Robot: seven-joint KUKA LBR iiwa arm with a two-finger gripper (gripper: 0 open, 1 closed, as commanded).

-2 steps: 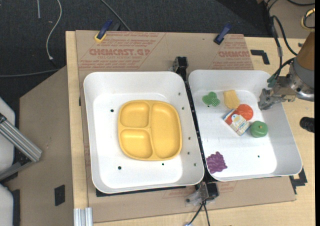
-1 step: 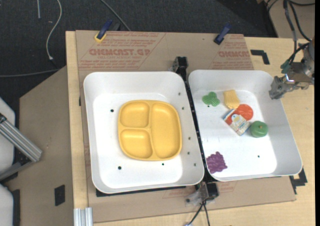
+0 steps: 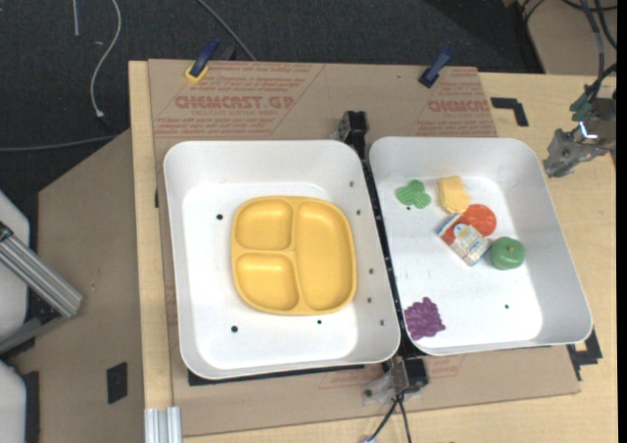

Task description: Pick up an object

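At the right bin's [image 3: 558, 235] far edge, the end effector [image 3: 573, 149] is parked; its state cannot be told. The isolated purple grape cluster [image 3: 423, 318] is best approached from straight above.

Two shallow white plastic bins sit side by side in the middle of the frame — the left bin [image 3: 186, 235] and the right bin [image 3: 549, 265].

One yellow plastic tray with three compartments [image 3: 293, 255] lies in the left bin.

Six small toy items lie in the right bin, one of each kind: a green leafy piece [image 3: 413, 195], a pale yellow block [image 3: 452, 192], a round orange-red piece [image 3: 479, 218], a small white-and-red printed carton [image 3: 463, 238], a round green fruit-shaped piece [image 3: 506, 254] and a purple grape cluster [image 3: 423, 317].

Two blue clamps grip the cardboard sheet along its upper edge — one at upper left [image 3: 203, 60], one at upper right [image 3: 435, 68].
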